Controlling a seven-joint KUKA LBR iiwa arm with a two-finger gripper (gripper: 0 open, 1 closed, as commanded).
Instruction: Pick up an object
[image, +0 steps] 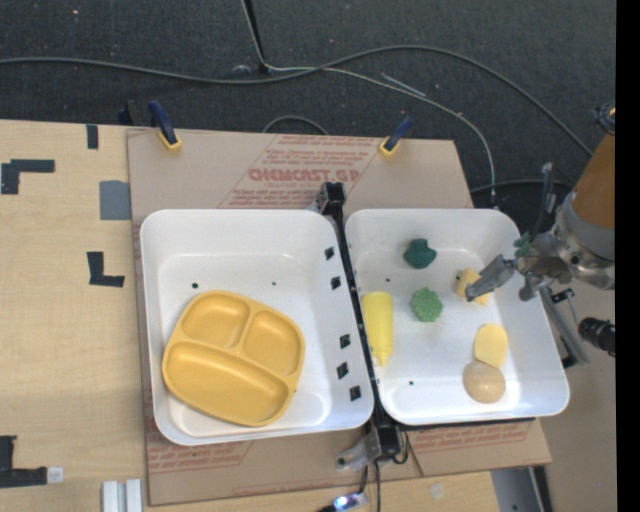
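A: Gripper (497, 272) over the right bin (545, 400), touching a small yellow piece (468, 285); whether its fingers are open, I can't tell.

B: Probably light, rigid plastic. Pinch its sides.
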